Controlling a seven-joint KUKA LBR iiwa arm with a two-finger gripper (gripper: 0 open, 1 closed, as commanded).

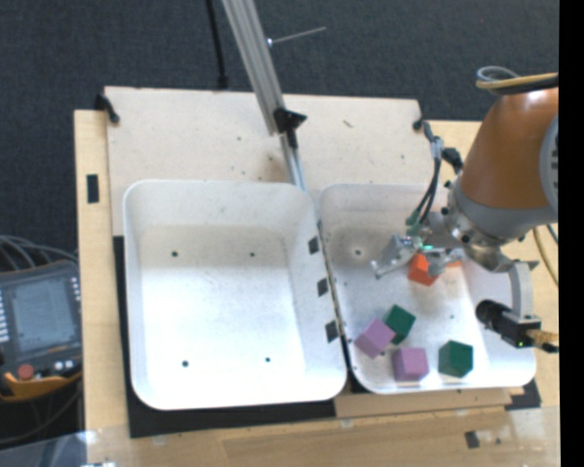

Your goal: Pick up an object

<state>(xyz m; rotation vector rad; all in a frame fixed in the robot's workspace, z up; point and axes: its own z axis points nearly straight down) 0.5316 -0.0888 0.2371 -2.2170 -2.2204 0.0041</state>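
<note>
Task obj: small orange-red block (pixel 422 269), a cube-ish piece, upper-middle of the right bin (pixel 350 222), right of frame centre. It sits at the tip of the gripper (pixel 416 253), partly covered by it, so only its lower part shows; looks tilted. Can't tell whether the tool's fingers are apart, together or clamped on the block — the metal parts there are too small and cluttered to read.

Other objs in the same bin, lower part: dark green block (pixel 400 321) touching a purple block (pixel 376 339) at its lower left; second purple block (pixel 410 363) just below them; second green block (pixel 456 358) to the right, near the bin's lower rim. All well apart from the orange-red one.

Arm (pixel 511 154): orange band w/ grey beneath, enters from the right edge, hangs over the right bin's upper right. Black cables run down by the wrist.

Surface: left bin (pixel 136 261) is white, speckled w/ dark marks, a few dark dots on its floor. Both bins sit side by side on a pale wooden bench (pixel 195 125) w/ a lighter board under them. Black clips along the seam between bins. A silver metal pole (pixel 258 56) slants from the top of frame down to the bins' junction.

Room: dark grey carpet (pixel 78 27) around the bench. Teach pendant (pixel 34 319) w/ grey screen at lower left, cables beside it.

Hidden/cut off: arm's upper links leave the frame at right; right bin's far-right wall is behind the arm and a black fitting (pixel 501 321).
</note>
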